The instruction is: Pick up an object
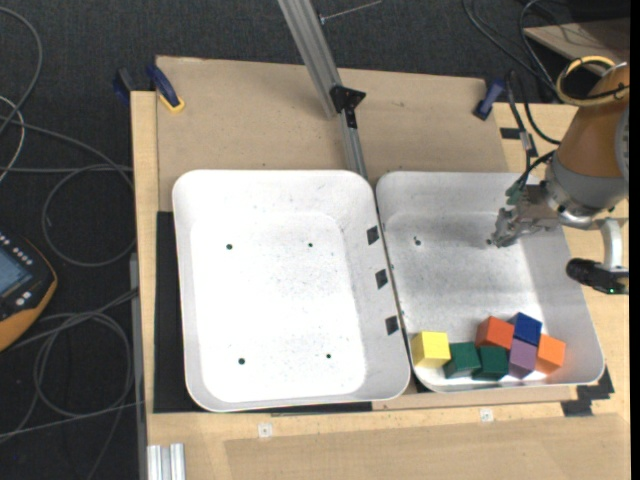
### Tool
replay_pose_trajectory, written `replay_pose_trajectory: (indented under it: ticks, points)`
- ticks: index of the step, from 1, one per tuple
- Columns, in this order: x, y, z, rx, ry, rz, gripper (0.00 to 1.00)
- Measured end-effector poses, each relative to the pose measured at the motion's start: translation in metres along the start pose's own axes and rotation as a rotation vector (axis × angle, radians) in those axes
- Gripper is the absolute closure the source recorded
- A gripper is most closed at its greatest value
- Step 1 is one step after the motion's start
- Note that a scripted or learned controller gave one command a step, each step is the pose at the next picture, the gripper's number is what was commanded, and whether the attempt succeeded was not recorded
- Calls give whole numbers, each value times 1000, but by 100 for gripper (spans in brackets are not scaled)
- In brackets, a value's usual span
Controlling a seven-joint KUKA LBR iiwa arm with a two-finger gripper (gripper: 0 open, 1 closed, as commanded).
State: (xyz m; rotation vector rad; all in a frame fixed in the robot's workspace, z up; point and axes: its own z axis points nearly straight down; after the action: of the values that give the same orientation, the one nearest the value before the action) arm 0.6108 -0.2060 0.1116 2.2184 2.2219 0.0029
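Several small blocks lie clustered along the near edge of the right bin [440, 268]: a yellow block [432, 347], two green blocks [463, 359], an orange block [494, 332], a blue block [527, 325], a purple block [523, 356] and another orange block [550, 351]. My gripper [501, 234] hangs over the far right part of that bin, well behind the blocks and apart from them. Nothing shows between its fingertips.
The left bin [270, 288] sits beside the right one, with black clips along the shared rim. A slanted metal rod [318, 58] rises from the back of the bench. Blue clamps hold the far corners. Cables lie on the floor to the left.
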Motion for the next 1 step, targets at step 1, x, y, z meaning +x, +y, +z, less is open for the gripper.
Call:
replay_pose_trajectory:
  ticks: [1]
  points:
    - [-7,2,-63,-6,-3,1,100]
